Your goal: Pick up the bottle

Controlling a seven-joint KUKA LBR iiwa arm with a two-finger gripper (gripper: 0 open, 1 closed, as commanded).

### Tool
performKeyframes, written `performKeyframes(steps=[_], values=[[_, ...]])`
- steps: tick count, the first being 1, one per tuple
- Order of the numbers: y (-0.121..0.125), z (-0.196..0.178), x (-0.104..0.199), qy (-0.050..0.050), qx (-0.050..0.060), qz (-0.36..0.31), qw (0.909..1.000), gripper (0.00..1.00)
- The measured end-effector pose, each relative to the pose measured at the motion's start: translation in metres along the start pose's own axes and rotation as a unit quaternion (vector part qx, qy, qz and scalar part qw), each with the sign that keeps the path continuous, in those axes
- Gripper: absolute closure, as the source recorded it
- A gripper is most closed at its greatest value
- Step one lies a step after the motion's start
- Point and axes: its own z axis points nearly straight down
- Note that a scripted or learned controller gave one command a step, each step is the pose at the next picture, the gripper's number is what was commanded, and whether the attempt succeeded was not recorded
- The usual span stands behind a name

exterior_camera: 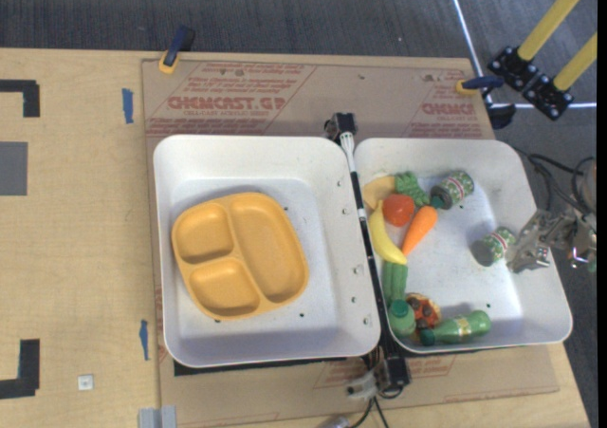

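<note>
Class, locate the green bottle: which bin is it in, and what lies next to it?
The bottle lies on its side along the near edge of the right bin, just right of the small pile of toy food.

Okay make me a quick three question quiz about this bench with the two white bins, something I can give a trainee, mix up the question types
1. True or false: the yellow three-compartment plastic plate lies in the left white bin.
2. Multiple choice: the green plastic bottle lies in the right white bin A) near its front edge, B) at its back left corner, C) in its middle.
3. Fill in: the orange toy carrot lies just right of the long yellow toy ______.

Key
1. True.
2. A. It lies on its side along the front edge, far from the metal two-finger gripper at the bin's right side.
3. Banana.
</note>
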Motion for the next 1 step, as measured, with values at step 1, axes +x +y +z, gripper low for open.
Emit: performKeyframes(steps=[1], values=[[-0.0011, 0.0833, 0.0226, 0.001, 0.0, -0.148, 0.989, 1.0]])
